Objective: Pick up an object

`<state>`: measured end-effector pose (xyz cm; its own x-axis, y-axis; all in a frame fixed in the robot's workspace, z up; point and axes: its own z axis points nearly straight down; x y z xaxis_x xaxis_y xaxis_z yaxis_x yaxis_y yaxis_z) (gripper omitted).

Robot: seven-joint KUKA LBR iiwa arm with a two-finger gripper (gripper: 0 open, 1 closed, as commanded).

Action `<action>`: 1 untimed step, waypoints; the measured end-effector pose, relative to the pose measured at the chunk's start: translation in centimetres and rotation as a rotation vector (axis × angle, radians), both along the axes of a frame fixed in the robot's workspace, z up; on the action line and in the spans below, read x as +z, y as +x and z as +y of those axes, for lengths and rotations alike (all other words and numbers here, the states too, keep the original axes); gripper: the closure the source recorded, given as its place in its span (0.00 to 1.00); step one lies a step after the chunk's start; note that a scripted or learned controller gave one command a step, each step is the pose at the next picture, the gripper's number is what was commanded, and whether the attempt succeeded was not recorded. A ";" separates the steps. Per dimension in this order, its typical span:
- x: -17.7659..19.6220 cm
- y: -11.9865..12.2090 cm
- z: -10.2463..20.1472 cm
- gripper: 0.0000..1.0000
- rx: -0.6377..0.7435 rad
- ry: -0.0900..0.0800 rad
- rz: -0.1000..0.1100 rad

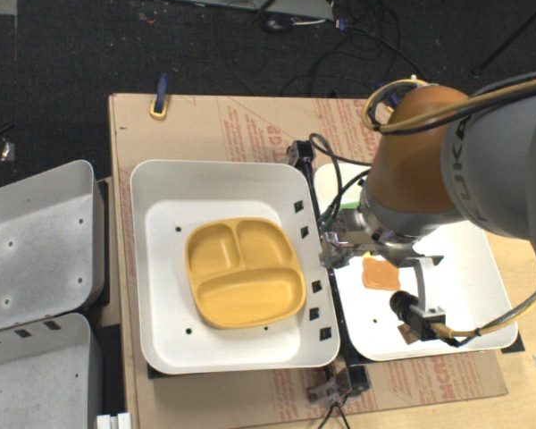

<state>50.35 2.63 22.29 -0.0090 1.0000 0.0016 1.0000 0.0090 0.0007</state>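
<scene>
An orange flat object (381, 274) lies in the right bin (482, 266), near its left wall. My gripper (364, 249) hangs just above and to the left of that orange object, under the big orange-and-grey wrist, which covers most of the bin's far half. A yellow divided plate (246, 272) rests in the middle of the left bin (161, 204), away from the gripper. A small green bit (347, 209) peeks out beside the arm at the right bin's far left; what it is cannot be told.
The two bins meet at a shared wall (326, 275) right beside the gripper. Cables (326, 164) run along the far corner of the right bin. A blue-and-yellow tool (160, 96) lies on the bench behind the left bin.
</scene>
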 end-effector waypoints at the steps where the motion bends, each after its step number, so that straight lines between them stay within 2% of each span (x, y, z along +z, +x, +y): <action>1: 0.4 -0.2 6.4 1.00 0.001 0.001 0.001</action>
